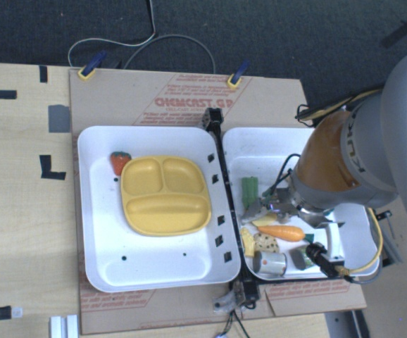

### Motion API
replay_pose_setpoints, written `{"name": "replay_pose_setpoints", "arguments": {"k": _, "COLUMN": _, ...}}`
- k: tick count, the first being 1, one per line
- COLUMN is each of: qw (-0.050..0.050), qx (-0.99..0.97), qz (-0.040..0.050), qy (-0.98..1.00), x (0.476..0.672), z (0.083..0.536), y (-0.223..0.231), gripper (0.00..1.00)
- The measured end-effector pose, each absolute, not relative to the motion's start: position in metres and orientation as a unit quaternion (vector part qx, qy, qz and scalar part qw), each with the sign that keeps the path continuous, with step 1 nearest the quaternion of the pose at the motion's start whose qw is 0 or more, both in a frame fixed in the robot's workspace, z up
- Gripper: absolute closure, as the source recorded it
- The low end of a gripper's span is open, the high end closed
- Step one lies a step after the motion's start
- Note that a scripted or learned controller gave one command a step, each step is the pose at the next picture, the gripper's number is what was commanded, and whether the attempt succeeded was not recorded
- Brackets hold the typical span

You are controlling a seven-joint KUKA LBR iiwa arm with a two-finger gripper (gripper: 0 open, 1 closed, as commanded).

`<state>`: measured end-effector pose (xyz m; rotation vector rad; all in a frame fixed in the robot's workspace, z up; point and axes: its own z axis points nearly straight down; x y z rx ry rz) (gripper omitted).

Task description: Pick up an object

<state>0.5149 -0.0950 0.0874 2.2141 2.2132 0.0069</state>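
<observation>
Gripper (277,204) low in right bin (358,248) above carrot (282,232), w/ green block (249,190) beside; open/shut state can't tell.

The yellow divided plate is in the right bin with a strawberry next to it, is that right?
Not quite. The yellow divided plate lies in the left bin, not the right one, as the camera view shows. The strawberry is indeed next to it, at its upper left corner.

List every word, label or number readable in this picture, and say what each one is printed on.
"CHEMCAST GP", roughly, in red on the brown cardboard sheet under the two bins; it is blurred, so the reading is uncertain.
Smaller red print repeats along the sheet's lower edge: too small and blurred to read.
No other readable text.
</observation>
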Motion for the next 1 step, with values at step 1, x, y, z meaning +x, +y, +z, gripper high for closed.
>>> {"name": "replay_pose_setpoints", "arguments": {"k": 1, "qw": 0.005, "qx": 0.707, "qz": 0.0017, "qy": 0.707, "x": 0.5152, "z": 0.0971, "y": -0.0956, "gripper": 1.00}}
